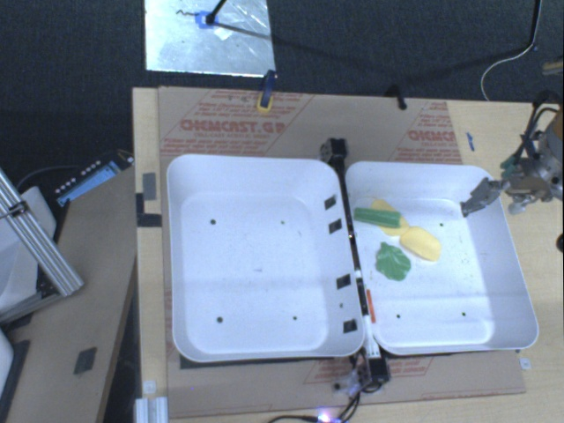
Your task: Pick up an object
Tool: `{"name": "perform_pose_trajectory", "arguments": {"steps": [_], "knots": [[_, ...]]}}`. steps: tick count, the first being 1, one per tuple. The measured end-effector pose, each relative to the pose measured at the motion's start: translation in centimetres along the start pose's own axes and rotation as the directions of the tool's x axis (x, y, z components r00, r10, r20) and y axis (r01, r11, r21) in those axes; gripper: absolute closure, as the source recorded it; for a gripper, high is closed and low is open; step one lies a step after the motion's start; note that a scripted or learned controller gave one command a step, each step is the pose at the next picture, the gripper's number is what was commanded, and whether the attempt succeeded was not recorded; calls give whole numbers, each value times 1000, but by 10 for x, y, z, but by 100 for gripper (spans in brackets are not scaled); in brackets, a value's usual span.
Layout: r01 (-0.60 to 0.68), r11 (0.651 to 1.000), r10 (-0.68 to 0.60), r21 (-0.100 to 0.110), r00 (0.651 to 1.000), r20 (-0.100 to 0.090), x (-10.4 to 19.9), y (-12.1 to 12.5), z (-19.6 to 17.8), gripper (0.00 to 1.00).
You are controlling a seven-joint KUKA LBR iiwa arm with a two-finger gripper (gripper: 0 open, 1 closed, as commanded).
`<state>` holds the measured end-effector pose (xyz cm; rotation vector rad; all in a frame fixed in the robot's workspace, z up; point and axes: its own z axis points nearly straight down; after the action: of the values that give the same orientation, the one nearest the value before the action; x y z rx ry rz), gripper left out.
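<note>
From the overhead camera, the near rim of the right bin (458, 346) lies closest, and the objects sit further in, toward its left wall. The gripper (483, 197) hangs over the bin's far right edge, and whether it is spread or closed cannot be told from this slant.

To the gripper's left and a little nearer the camera lie three small items: a green stick-shaped piece (377, 218) resting across a yellow piece behind it, a rounded yellow object (421, 243) just beside, and a flat green leaf-like piece (393, 262) touching or nearly touching the yellow one.

All three look like light, stiff plastic toys, probably smooth and apt to slip. The rounded yellow object seems the best candidate, taken across its narrow width; the leaf piece lies too flat for an easy pinch.

The arm is cut off at the right edge. The left bin (256, 258) stands well away from the gripper.
</note>
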<state>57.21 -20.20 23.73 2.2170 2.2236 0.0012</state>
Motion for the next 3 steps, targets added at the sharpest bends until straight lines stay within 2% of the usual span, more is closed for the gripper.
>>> {"name": "perform_pose_trajectory", "arguments": {"steps": [1, 2, 3], "knots": [[2, 1000, -2, 2, 1000, -5, 18, 26, 160, 0], [6, 1000, -6, -6, 1000, 1, 44, 82, 151, 0], [-5, 1000, 5, 8, 1000, -2, 41, -15, 153, 0]]}}
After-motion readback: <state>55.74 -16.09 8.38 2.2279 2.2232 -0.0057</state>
